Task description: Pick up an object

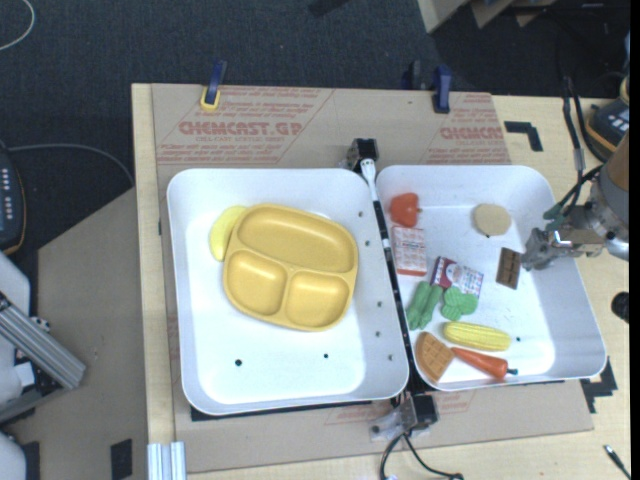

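Observation:
The right bin (570,308) holds several toy foods: a red tomato (403,208), a round tan cookie (491,219), a red and white packet (408,250), a brown chocolate bar (509,267), a purple packet (458,275), green vegetables (425,303), a corn cob (476,336), a carrot (481,362) and an orange wedge (433,355). My gripper (545,248) hangs over the right side of this bin, just right of the chocolate bar and slightly above it. Nothing shows as held.
The left bin (200,348) carries a yellow divided plate (290,265) with a yellow banana-like piece (225,230) at its left edge. Clamps (211,86) (441,88) sit on the board's far edge. A black divider (385,258) runs between the bins.

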Tool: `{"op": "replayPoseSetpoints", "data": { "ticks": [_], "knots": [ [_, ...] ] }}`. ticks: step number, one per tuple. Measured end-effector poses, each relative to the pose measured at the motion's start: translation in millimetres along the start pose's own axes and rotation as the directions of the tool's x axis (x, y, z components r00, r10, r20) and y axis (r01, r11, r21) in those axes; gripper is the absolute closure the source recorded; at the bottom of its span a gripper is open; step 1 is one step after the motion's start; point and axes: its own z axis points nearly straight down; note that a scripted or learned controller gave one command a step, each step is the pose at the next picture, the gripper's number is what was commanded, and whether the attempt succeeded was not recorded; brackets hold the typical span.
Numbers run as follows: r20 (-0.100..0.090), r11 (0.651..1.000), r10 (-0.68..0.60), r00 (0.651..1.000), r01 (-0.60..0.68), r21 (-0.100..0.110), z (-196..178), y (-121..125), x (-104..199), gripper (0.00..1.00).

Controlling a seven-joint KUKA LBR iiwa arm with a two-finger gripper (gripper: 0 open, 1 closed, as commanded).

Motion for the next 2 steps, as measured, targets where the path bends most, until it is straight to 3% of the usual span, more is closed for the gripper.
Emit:
{"op": "replayPoseSetpoints", "data": {
  "ticks": [2],
  "knots": [
    [-0.001, 1.000, -0.003, 1.000, 0.003, -0.001, -7, 38, 96, 1.00]
  ]
}}
